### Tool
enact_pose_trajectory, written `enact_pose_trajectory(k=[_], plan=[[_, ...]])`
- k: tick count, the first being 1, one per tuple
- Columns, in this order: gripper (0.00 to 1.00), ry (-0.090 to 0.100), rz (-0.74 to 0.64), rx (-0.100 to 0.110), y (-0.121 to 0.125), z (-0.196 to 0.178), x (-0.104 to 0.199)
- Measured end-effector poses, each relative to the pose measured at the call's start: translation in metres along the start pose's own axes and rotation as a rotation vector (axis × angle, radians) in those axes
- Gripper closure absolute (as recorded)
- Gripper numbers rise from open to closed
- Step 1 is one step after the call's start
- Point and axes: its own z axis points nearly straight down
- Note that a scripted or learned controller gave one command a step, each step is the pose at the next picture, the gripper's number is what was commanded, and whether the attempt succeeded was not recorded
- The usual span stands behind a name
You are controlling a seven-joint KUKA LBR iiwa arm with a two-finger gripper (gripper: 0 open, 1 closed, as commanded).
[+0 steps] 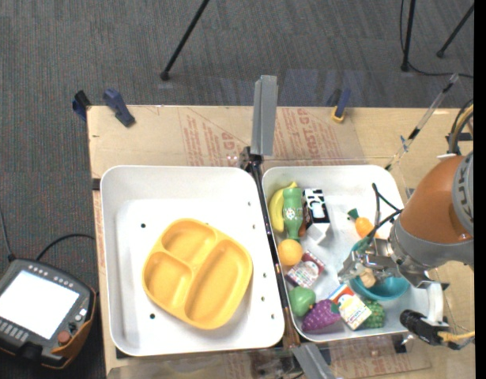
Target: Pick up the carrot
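The carrot (362, 226), small and orange with a green top, lies in the right bin (337, 172) near its right wall. My gripper (363, 272) hangs low in that bin, a little nearer the camera than the carrot, just above the rim of a blue bowl (382, 289). The gripper is apart from the carrot, and nothing shows in it. The grey arm with its orange band (436, 204) reaches in from the right.
The right bin also holds a banana (276, 208), green bottle (293, 206), black-and-white carton (316, 206), an orange (289, 253), pink packet (306, 273), green fruit (301, 299), purple grapes (322, 316) and a small box (353, 309). A yellow divided plate (197, 272) lies in the left bin (116, 212).
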Motion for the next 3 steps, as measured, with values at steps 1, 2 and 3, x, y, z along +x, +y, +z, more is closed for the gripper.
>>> enact_pose_trajectory(k=[1, 2, 3], plan=[[1.0, 0.024, 0.118, -0.002, -0.004, 0.006, -0.012], [1.0, -0.012, 0.028, -0.016, 0.052, -0.097, -0.035], [1.0, -0.012, -0.236, -0.006, 0.036, 0.009, 0.01]])
